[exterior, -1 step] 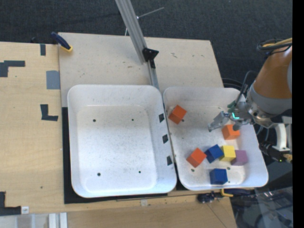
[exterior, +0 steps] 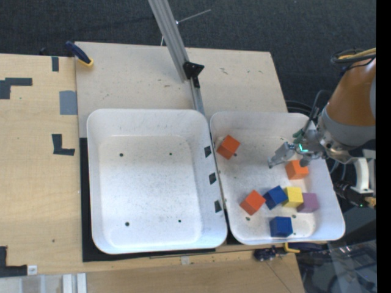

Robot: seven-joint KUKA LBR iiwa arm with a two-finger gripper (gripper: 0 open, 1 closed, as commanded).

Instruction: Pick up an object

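You see the tool [exterior: 287,154], open and holding nothing, just beside the orange cube [exterior: 297,170]; its fingers may push it away.

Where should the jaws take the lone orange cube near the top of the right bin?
Probably from straight above, closing on two opposite side faces of the orange cube. It sits apart from the other blocks with bare floor all round, so either pair of faces looks free. It lies turned against the right bin's walls, so the gripper would likely need to rotate to match.
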